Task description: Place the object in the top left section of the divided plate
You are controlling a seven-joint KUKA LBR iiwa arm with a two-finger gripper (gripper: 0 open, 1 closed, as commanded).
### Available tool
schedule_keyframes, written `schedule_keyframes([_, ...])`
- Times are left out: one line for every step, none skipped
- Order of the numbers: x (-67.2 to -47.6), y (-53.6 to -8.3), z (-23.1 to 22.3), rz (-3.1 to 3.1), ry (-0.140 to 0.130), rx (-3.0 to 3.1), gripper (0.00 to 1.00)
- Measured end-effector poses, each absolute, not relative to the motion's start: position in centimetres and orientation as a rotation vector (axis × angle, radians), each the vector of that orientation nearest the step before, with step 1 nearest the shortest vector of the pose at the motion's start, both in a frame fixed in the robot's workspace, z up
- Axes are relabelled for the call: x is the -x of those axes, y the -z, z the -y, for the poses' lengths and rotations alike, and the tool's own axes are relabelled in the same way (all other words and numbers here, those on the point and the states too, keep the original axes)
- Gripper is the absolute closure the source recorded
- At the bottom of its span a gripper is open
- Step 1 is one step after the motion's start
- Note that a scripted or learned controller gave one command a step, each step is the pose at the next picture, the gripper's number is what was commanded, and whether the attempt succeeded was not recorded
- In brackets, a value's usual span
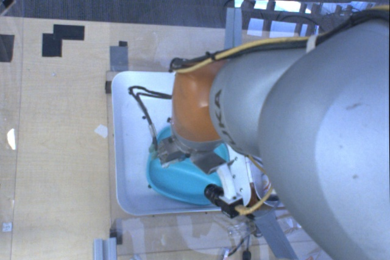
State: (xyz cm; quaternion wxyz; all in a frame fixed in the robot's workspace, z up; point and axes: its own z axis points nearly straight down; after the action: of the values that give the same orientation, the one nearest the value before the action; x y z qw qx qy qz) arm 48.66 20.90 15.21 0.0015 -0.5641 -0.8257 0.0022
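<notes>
A turquoise divided plate (pixel 177 182) lies in the near part of the left white bin (pixel 131 149). Only its left and front rim show. The arm, grey with an orange band (pixel 192 109), reaches in from the right and hangs straight over the plate, covering its sections. The wrist and gripper (pixel 173 152) sit low over the plate's upper left part. The fingers and anything between them are hidden by the wrist.
A black cable (pixel 143 103) loops from the wrist over the bin's far left part. The wooden bench (pixel 55 149) stretches to the left, with black markers at its far edge. A metal frame post (pixel 119 56) stands at the bin's far corner.
</notes>
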Motion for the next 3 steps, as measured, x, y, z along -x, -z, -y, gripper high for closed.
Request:
schedule_keyframes([-48.8, -16.7, -18.6, 2.288, -0.005, 2.151, 1.0])
schedule_keyframes([-48.7, -17.6, -22.3, 1.699, -0.007, 2.642, 1.0])
schedule_keyframes([-49.6, -33.1, -23.5, 1.79, 0.008, 2.583, 1.0])
